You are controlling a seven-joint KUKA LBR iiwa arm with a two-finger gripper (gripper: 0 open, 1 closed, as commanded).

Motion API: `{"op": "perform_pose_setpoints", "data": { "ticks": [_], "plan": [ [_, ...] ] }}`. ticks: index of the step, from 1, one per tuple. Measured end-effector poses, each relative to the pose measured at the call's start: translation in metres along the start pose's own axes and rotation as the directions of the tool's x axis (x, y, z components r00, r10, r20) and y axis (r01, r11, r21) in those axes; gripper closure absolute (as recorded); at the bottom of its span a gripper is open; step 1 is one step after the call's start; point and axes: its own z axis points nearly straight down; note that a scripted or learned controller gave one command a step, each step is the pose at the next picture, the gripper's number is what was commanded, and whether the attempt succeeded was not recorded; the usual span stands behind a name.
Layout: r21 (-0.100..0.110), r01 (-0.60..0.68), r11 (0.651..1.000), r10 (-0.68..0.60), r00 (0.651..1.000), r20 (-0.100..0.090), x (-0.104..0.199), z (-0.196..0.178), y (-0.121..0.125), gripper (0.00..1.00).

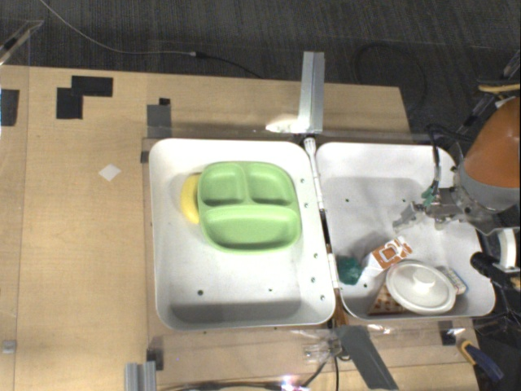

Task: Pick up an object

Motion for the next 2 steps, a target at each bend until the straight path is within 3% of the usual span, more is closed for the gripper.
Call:
{"op": "perform_pose_setpoints", "data": {
  "ticks": [1, 2],
  "plan": [
    [-0.009, 0.030, 1.000, -0.030, 1.000, -0.001, 0.084, 0.022, -0.004, 0.00],
    [-0.017, 0.030, 0.999, -0.030, 1.000, 0.003, 0.082, 0.009, -0.001, 1.00]
  ]
}}
